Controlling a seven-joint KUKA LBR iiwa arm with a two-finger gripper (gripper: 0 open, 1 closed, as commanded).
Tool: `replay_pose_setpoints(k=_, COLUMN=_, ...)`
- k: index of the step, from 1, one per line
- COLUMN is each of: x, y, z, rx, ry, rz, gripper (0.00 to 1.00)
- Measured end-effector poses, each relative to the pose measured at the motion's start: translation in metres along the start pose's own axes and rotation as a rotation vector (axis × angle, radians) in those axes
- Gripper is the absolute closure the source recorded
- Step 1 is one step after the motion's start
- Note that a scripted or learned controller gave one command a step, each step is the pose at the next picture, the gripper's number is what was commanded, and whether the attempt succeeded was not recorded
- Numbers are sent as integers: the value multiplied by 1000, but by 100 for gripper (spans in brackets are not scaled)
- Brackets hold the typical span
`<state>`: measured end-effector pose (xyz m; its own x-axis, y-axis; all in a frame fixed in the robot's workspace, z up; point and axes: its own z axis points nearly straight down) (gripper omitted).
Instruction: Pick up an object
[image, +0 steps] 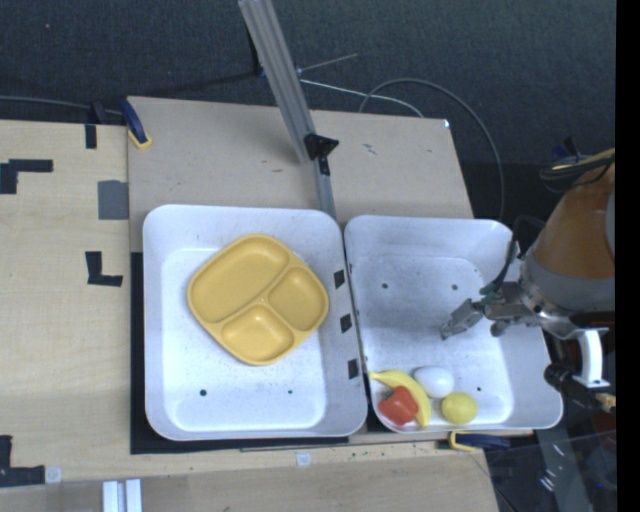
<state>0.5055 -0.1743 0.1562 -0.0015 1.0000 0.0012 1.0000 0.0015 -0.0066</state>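
The claw (462, 322) hangs over the right bin (400, 245), right of the frame's centre, with its fingers pointing toward the lower left; whether they are spread or closed I cannot tell, and nothing is visible between them. The things to pick lie in a tight cluster at the bin's lower edge: a banana (410, 386), a red fruit (399, 405) tucked against it, a white egg (434, 380) touching the banana, and a yellow ball (459, 407) just beside the egg. The claw sits above and apart from all of them, over bare bin floor. The left bin (165, 300) holds a yellow divided plate (257, 298). The main risk, as I judge it, is the crowding: fingers coming down here could land on two pieces at once, or nudge the round egg or ball so it rolls away. The pile also lies hard against the bin's low wall, which could block a finger and leave the claw closing on nothing.
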Motion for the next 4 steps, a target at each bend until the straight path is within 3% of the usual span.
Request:
replay_pose_setpoints(k=1, x=2, y=6, z=46, rx=0, ry=0, rz=0, gripper=0)
replay_pose_setpoints(k=2, x=2, y=6, z=67, rx=-5, ry=-2, rz=0, gripper=0)
replay_pose_setpoints(k=3, x=3, y=6, z=57, rx=-5, ry=-1, rz=0, gripper=100)
replay_pose_setpoints(k=4, x=-4, y=0, z=-1, rx=-10, ry=-3, rz=1, gripper=100)
